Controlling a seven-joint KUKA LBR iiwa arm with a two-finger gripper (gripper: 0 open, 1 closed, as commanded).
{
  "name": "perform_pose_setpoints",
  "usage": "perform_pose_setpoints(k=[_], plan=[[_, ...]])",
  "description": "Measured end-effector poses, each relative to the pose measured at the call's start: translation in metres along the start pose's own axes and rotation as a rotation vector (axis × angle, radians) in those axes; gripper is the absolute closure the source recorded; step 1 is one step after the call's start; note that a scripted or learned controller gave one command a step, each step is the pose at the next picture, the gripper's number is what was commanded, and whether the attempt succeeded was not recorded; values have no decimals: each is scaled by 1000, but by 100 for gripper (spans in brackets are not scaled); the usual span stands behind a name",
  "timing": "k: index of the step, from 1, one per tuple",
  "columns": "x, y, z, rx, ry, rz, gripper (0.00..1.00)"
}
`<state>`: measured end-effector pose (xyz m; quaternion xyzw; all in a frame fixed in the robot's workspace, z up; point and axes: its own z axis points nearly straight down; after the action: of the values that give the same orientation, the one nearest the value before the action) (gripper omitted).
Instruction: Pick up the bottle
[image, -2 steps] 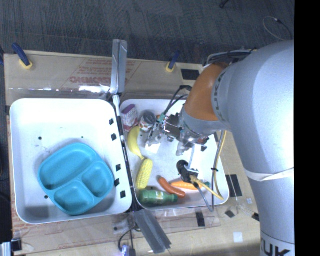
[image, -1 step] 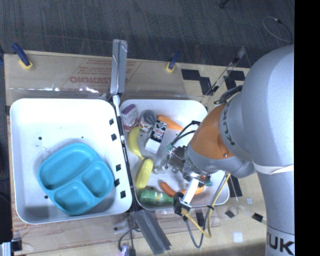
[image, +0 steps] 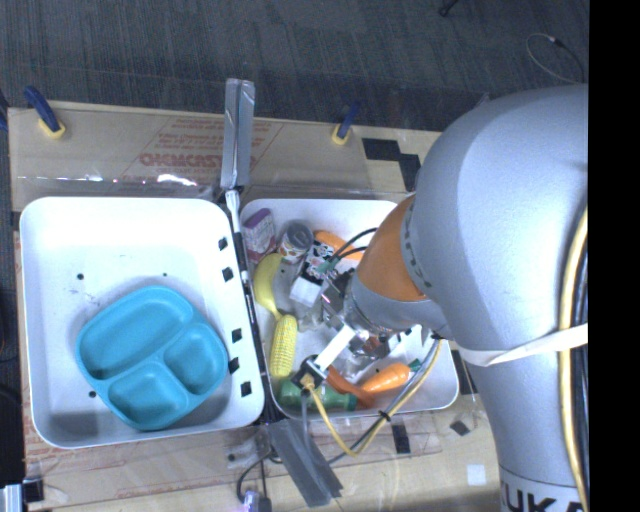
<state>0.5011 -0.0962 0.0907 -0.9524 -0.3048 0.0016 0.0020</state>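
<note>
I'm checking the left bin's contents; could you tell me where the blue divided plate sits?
The blue divided plate lies in the left white bin, towards its near edge, tilted slightly askew.

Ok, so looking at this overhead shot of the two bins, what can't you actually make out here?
- Pincer: in the camera view, wrist hardware and cables clutter it, so its grip state is unreadable.
- Right bin: the grey arm covers its right half; anything beneath is hidden.
- Bottle: no object in the pile clearly reads as one; the purple-topped item at the bin's back corner is too small to identify.
- Carrot: partly overlapped by cables.
</note>
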Motion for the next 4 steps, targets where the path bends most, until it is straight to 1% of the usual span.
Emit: perform_pose_setpoints(k=[1,2,3,4], plan=[[-42,16,-68,1,1,127,0],[-17,-20,-29,5,-2,397,0],[-16,-22,-38,10,-4,388,100],[62,81,-181,0,1,335,100]])
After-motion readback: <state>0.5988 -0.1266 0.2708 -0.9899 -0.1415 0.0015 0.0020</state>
